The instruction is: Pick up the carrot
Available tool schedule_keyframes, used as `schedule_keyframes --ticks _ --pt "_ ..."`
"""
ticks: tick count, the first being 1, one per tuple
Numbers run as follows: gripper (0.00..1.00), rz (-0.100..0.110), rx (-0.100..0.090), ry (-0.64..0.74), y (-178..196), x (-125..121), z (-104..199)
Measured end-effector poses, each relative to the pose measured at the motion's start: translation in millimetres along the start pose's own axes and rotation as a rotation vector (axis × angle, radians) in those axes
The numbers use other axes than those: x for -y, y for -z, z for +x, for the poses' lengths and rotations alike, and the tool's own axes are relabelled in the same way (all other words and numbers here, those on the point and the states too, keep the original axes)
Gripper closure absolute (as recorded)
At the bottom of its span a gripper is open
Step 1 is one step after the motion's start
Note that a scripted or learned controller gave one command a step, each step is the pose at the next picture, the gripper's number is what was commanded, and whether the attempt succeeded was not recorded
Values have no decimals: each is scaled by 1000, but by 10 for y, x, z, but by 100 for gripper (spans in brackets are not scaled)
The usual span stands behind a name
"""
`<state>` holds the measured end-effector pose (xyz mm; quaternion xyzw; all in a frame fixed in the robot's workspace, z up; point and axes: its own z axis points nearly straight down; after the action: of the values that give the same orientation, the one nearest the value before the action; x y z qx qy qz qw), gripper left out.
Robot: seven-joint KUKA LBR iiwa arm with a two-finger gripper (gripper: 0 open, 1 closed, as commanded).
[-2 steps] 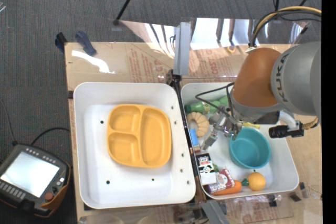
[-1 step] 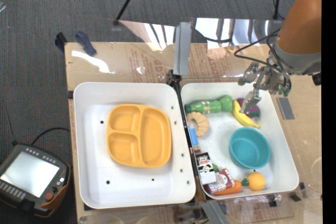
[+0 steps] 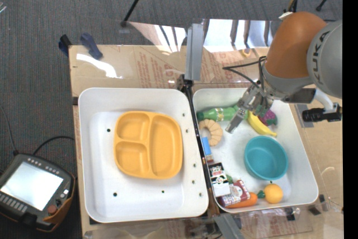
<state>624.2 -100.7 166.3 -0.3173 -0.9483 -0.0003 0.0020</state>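
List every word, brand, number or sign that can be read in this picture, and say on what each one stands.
"KUKA" in part, on the grey robot arm.
Red print on the brown cardboard sheet behind the bins: too blurred to read.
Print on the small black-and-white carton and the red packet: too small to read.

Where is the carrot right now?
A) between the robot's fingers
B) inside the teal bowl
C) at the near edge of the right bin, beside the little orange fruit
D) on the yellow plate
C: the carrot lies at the right bin's near edge beside the orange fruit, far from the gripper.
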Motion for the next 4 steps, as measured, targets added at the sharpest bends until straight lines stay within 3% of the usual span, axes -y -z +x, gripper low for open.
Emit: schedule_keyframes --ticks 1,2,3,4 --pt "0 4 -4 30 -831 -74 230" --pt "0 -3 11 160 -54 375 -240" --pt "100 -3 9 163 24 364 -232" --pt "100 -3 8 -200 630 487 -61"
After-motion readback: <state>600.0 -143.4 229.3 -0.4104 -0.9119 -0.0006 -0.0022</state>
